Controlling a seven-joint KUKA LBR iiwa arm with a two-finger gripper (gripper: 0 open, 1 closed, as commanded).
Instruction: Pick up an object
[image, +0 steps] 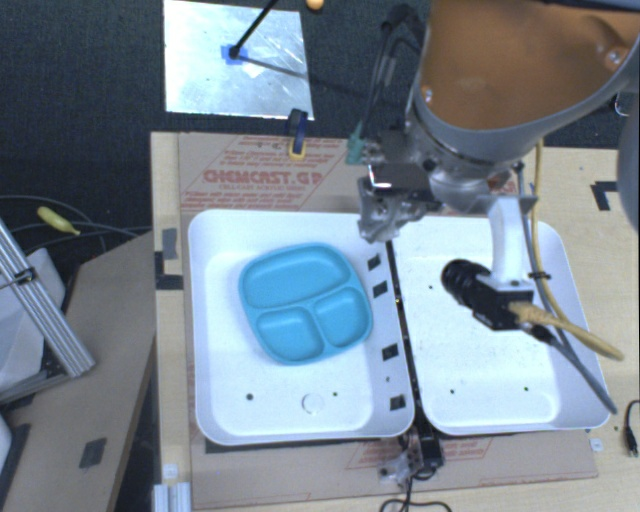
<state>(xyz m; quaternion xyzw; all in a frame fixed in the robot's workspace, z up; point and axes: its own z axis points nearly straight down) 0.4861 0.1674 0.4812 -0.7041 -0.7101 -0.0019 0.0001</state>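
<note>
The blue plate (305, 315) lies flat in the left bin (215, 400), a bit toward the back and the middle of it; it has three dips in it, one long one at the back and two small ones at the front, and a raised rim all the way round; nothing else lies on it or touches it, and the white floor of the bin shows all around it. The gripper (378, 228) hangs over the back end of the wall where the two bins meet, near the plate's far right corner but not touching it; nothing can be seen between its tips, and I cannot tell how wide it is set, since the view from above hides that. The right bin (500, 410) sits close beside the left one on the worktop (240, 165), and a black part with a white post and a yellow hose (575, 335) hangs over it. I think the plate is the thing to pick, and the grab has not begun; to do it well the gripper should go left over the rim, turn so one tip goes inside the dip and one outside the edge, come down slowly, and pinch the rim, since the plate is too wide and flat to grab across.
</note>
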